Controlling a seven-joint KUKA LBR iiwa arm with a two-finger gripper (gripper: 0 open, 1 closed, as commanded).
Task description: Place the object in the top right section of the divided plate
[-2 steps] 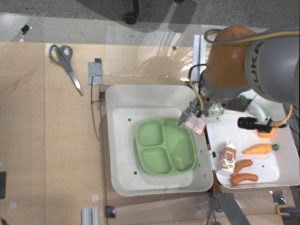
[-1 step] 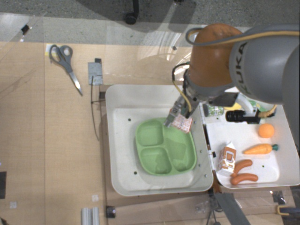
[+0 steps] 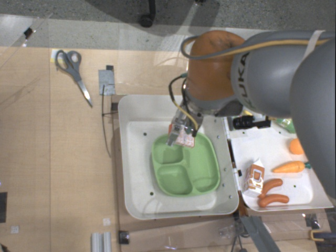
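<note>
Two shallow white bins sat side by side on the pale wooden bench, and the left bin (image 3: 131, 193) carried a light green divided plastic plate (image 3: 185, 166) with several sunken sections. From the right the grey arm with its orange band (image 3: 247, 67) reached over that bin, its two-finger gripper (image 3: 178, 135) hanging at the plate's upper edge. A small white and red carton-like object (image 3: 185, 139) was at the fingertips, seemingly pinched between the closed-in fingers, and it lay over the top of the plate, just about at the upper sections; from where I stood I could not tell whether it was touching the plate or held just above it. The right bin (image 3: 294, 203) held a small white and orange milk-carton toy (image 3: 254, 176) near its left wall, two reddish toy sausages (image 3: 273, 192) just beside it, a toy carrot (image 3: 289, 167) above those, and a round orange piece (image 3: 296, 147) half hidden by the arm. On the bare wood to the far left lay a pair of grey-handled scissors (image 3: 73, 73), and a small dark metal clip-like fitting (image 3: 107, 81) rested near the left bin's upper corner.
</note>
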